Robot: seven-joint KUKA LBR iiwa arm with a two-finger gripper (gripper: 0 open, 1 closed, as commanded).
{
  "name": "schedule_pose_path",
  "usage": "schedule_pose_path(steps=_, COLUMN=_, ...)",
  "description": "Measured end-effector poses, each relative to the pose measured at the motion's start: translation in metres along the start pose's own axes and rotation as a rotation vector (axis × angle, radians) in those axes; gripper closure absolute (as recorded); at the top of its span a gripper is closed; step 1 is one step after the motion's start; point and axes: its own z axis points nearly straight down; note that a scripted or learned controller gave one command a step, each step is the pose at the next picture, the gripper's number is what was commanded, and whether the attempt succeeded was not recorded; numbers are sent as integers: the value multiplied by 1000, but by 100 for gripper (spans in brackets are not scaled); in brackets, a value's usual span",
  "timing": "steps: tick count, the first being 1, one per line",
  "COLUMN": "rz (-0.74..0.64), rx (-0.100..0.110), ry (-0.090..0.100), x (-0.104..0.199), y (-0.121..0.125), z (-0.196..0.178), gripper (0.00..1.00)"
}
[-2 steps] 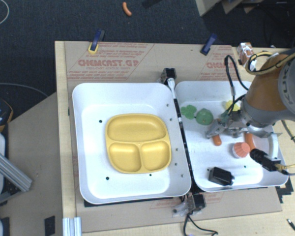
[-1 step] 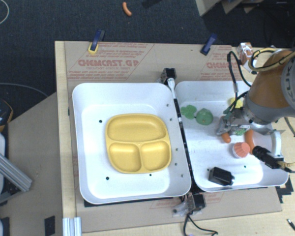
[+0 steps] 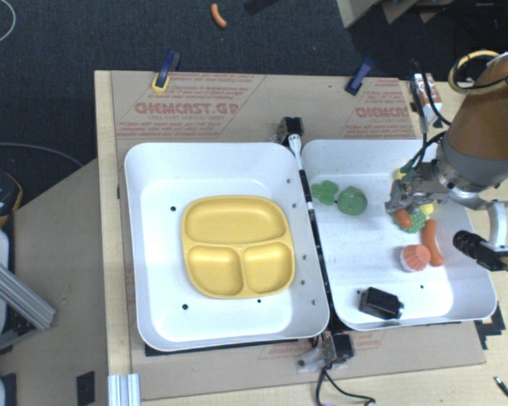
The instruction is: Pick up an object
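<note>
Nearest the camera in the right bin (image 3: 457, 307), a black block (image 3: 379, 303); beyond it a pink round piece (image 3: 415, 258) touching an orange carrot-like stick (image 3: 433, 242). Farther back, gripper (image 3: 412, 208) set low over an orange-and-green toy cluster (image 3: 412, 220), finger state not discernible; two green pieces (image 3: 339, 197) beside the divider; yellow divided plate (image 3: 236, 245) in the left bin (image 3: 152, 176).

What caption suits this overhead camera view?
Robot gripper lowered over small toy foods in the right bin; yellow divided plate in the left bin.

Arm (image 3: 483, 134) reaches in, pincer (image 3: 411, 200) pointing down.
</note>
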Motion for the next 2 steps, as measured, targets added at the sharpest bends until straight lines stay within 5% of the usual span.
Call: schedule_pose_path(steps=2, rz=0, rx=3, ry=1, x=0, y=8, z=-68, gripper=100)
